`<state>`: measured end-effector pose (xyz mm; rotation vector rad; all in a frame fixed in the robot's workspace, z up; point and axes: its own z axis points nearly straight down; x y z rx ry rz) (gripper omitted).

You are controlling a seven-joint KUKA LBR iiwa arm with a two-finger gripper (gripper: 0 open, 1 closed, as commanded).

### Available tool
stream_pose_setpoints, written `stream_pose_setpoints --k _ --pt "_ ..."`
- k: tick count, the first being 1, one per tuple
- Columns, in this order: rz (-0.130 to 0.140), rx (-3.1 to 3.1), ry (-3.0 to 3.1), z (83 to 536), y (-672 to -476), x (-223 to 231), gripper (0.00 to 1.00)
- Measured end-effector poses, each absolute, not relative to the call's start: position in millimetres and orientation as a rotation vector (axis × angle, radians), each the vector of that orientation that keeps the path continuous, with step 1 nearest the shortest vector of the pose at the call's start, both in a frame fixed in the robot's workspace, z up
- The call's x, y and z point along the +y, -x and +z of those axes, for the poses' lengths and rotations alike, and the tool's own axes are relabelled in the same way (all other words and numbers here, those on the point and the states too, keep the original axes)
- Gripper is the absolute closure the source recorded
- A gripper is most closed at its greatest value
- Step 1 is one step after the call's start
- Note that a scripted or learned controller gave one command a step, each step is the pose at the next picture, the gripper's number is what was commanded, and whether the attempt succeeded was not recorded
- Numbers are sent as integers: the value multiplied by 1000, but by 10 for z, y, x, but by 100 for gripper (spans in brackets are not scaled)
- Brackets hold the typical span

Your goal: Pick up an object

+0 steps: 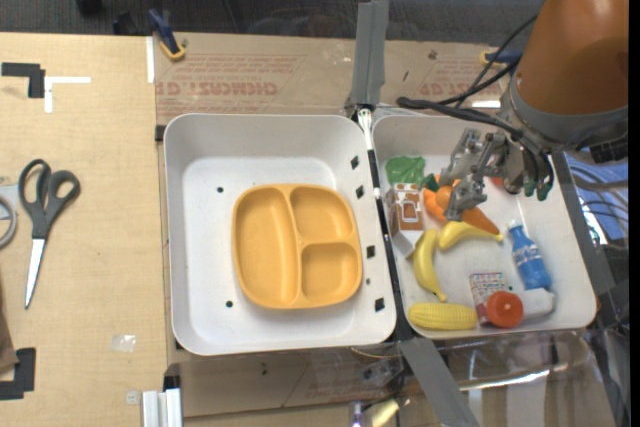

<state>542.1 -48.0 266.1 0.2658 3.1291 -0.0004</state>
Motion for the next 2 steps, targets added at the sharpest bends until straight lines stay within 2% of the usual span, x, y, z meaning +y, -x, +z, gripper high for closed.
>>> stream_pose_setpoints --k 1,2 --pt "-1 3113 -389 2995 -6266 -456 100" --pt "-1 3106 -475 2378 -5534 -114 100"
